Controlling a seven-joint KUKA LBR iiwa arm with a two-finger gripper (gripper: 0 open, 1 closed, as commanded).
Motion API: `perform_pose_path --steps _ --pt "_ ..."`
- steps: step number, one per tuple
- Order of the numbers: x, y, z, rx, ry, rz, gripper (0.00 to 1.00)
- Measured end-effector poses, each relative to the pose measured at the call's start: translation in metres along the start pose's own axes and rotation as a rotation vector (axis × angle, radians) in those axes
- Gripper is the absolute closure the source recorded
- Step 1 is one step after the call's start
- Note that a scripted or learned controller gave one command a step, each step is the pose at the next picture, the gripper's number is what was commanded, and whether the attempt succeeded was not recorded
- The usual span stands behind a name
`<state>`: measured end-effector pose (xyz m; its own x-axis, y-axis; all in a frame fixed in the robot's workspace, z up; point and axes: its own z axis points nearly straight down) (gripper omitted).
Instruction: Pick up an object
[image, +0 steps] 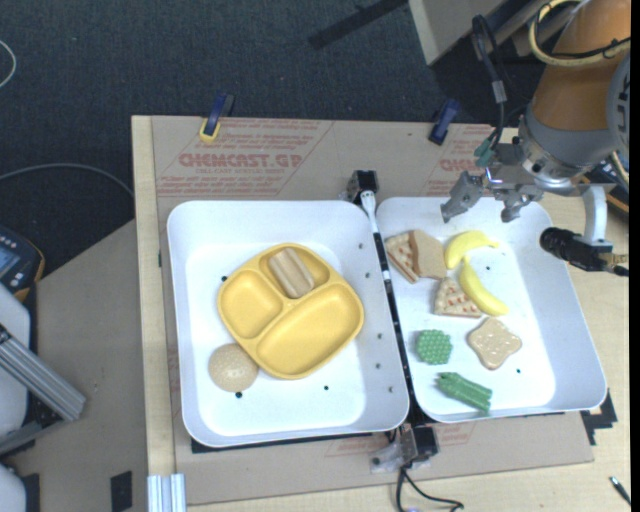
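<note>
Hovering over the far edge of the right bin (585, 340), well above the toys: the hand (487, 203), fingers (458, 205) spread apart and gripping nothing. Judging the step as the approach, with no object yet chosen or touched. Lying nearest below the hand: a yellow banana (478, 272), curved, resting partly against a waffle piece (456, 299) and near a sandwich wedge (415, 254).

Calling next, probably, for lowering straight down and slightly nearward, turning the wrist so the fingers straddle the banana across its narrow width, then closing and lifting. Risking a slip on the curved skin, or nudging the neighbouring pieces.

Counting in the right bin: one banana, one waffle piece, one sandwich wedge, one toast slice (495, 342), one round green piece (433, 347), one long green vegetable (464, 390). Counting in the left bin (190, 330): one yellow divided tray (295, 325) carrying one brown bread-like piece (292, 271), one round tan cookie (233, 367) beside it. Two bins sitting on the tabletop (150, 200).
</note>
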<state>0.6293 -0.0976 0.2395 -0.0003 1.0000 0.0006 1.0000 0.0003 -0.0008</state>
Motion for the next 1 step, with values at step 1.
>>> perform_pose_path --steps 1 --pt "0.0001 0.0008 -0.0112 -0.004 -0.001 -0.001 1.0"
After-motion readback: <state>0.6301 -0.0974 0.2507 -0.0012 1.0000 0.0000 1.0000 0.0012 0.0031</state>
